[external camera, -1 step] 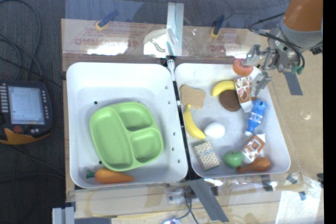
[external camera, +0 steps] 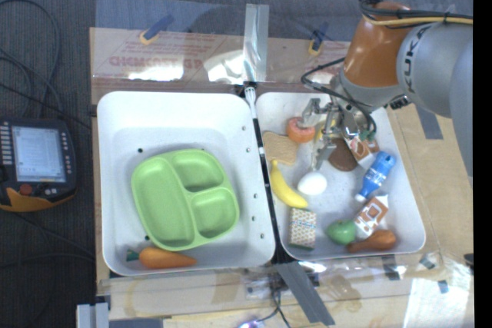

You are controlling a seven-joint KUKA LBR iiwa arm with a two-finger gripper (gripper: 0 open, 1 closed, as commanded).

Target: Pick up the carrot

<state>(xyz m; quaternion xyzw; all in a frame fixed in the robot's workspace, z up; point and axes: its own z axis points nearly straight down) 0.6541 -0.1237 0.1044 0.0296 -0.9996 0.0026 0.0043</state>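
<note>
Hovered open-fingered, gripper [external camera: 326, 136] low in the right bin [external camera: 411, 200], holding nothing. Lay far off to its lower left, carrot [external camera: 163, 258], beside the green tray [external camera: 184, 198].

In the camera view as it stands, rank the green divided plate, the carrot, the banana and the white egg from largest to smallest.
1. Green divided plate, by far the largest.
2. Carrot and banana: they look about alike in length, so I won't rank one above the other.
3. White egg, the smallest.

Carrot [external camera: 163, 259] wedged — green plate [external camera: 184, 197] above, bin wall [external camera: 184, 270] below.
</note>
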